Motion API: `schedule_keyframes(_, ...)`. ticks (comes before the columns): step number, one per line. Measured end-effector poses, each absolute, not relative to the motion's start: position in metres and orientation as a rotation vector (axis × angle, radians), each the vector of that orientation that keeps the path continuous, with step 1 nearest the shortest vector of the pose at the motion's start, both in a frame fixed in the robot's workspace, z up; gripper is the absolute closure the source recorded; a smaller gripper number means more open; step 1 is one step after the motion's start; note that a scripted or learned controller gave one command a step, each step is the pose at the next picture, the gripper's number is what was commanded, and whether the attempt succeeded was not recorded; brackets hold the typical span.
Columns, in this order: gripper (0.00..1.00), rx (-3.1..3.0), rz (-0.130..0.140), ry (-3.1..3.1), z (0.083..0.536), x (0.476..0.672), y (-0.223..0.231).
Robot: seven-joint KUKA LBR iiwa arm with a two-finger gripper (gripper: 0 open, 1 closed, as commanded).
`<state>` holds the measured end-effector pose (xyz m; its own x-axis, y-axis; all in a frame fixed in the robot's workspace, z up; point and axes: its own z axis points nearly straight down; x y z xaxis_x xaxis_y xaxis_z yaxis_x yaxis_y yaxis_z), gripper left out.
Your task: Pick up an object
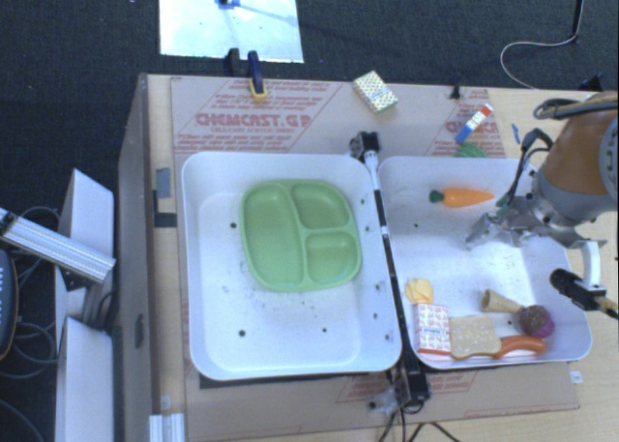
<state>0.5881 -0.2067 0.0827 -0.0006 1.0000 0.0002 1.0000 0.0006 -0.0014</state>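
You are looking at a robotics lab or test cell, not a home or kitchen. The bench (290, 111) is a work surface covered with a protective sheet printed in red lettering, standing on dark carpet (77, 34). Clamps (256, 73) grip its far edge, and cables (542, 44) trail across the floor. A length of aluminium framing (53, 245) sits at the left. Two white bins (218, 237) hold toy food and a green divided plate (300, 235), props rather than real tableware.

Grey arm (580, 189), orange band above wrist, metallic gripper (491, 227).
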Motion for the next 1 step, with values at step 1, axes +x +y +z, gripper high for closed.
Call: schedule_keyframes(1,0.0,-2.19,0.034,-2.207,0.0785,0.6612,-0.2056)
